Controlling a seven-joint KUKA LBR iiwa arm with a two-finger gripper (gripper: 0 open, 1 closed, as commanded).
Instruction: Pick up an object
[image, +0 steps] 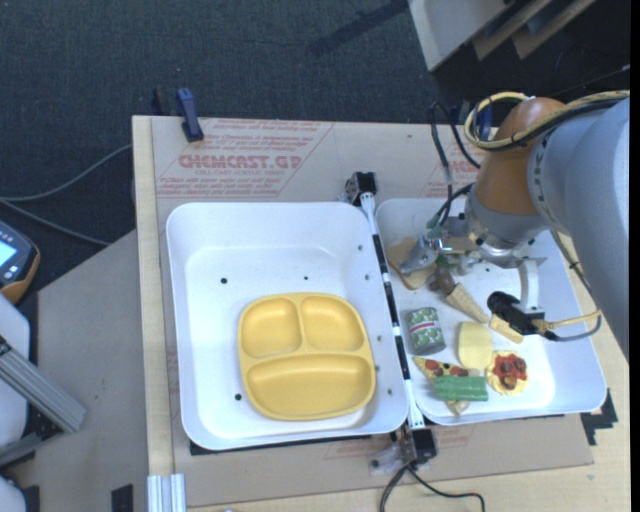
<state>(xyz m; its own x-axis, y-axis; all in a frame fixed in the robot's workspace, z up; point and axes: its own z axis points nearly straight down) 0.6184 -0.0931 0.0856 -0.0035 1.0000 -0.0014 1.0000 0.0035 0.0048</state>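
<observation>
pincer (437, 262) is lowered into the right bin (585, 385) above the small toys, probably for a grasp; its opening cannot be told.

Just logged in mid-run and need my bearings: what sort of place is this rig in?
Probably a robotics lab test bench: two white bins clipped together on a board, toy food in one, a yellow divided plate in the other, loose cables on dark carpet.

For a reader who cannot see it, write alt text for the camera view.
A grey robot arm reaches over the right bin, which holds small toy foods. The left bin holds a yellow divided plate.
</observation>
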